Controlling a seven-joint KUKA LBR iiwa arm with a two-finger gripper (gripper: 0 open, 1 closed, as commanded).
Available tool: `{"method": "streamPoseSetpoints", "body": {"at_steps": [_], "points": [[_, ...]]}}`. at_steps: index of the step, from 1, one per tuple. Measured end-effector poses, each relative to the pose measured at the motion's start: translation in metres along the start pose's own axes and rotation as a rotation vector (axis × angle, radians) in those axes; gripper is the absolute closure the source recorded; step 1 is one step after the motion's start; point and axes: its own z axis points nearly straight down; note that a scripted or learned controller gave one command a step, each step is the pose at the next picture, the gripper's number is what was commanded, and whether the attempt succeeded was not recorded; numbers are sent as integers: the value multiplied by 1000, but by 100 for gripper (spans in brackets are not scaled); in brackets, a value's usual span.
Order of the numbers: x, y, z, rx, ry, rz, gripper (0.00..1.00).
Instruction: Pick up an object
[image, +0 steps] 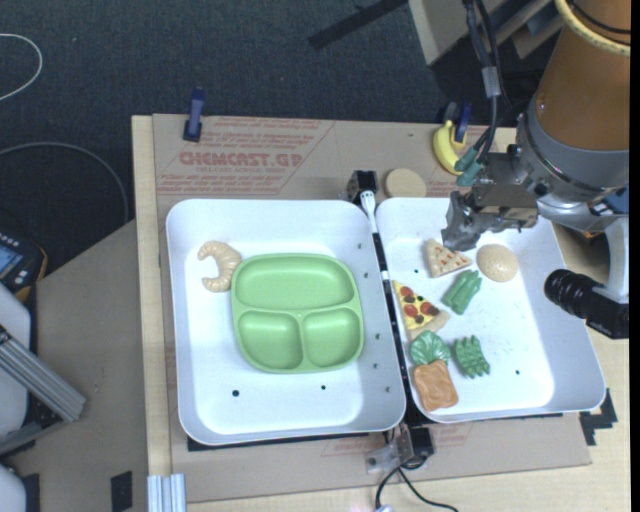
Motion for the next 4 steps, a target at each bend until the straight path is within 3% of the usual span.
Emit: {"method": "streamPoseSetpoints", "body": {"at_steps": [1,2,3,4], "points": [[-19,19,106,28,-6,9,100],[22,-2,74,13,-3,0,100],[-37,-4,134,25,-7,12,100],[48,1,11,2,1,-5,100]]}}
